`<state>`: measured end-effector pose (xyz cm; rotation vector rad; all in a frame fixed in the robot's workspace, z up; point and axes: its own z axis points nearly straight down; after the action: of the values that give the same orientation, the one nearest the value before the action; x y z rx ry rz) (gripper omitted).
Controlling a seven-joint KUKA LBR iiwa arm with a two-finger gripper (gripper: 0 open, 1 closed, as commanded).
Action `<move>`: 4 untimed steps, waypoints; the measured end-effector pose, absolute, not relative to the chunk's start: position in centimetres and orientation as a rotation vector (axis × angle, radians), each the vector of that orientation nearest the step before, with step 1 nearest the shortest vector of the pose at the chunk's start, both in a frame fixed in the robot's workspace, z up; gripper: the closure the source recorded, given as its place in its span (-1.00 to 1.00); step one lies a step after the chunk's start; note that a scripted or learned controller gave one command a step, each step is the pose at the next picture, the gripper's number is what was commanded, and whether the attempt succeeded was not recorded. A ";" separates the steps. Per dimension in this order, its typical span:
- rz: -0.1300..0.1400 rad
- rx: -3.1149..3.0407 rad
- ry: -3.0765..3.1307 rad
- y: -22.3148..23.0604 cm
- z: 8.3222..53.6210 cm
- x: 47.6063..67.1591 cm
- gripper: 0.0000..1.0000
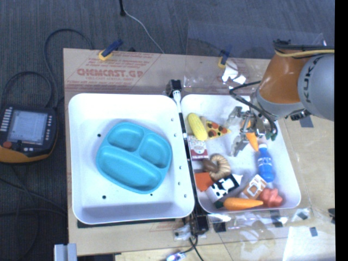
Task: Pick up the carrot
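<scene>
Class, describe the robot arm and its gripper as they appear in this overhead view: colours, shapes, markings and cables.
The arm is a rounded grey casing with an orange band above the wrist and dark lettering on the grey part. Thin dark cables loop around the wrist. The gripper is a small metallic assembly with slender silver fingers, over the right bin.

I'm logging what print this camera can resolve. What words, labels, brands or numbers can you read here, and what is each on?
"CHEMCAST GP", red print running along the board under the bins; blurred, so the reading is unsure.
"KU", dark letters on the arm; the rest is cut off.
Pendant screen: too small to read.
Blue bottle label: blurred.
Small red-labelled packet: blurred.
Black-and-white patterned block: a pattern, no legible text.
</scene>
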<state>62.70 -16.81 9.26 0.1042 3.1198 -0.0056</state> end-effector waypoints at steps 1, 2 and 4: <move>0.001 0.316 3.109 -17.4 9.1 59.1 -1.00; -0.007 0.312 3.100 -17.4 10.3 59.4 1.00; -0.010 1.517 2.746 -7.0 18.5 57.2 1.00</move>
<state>57.16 -6.96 18.50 1.5168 2.7460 -0.0099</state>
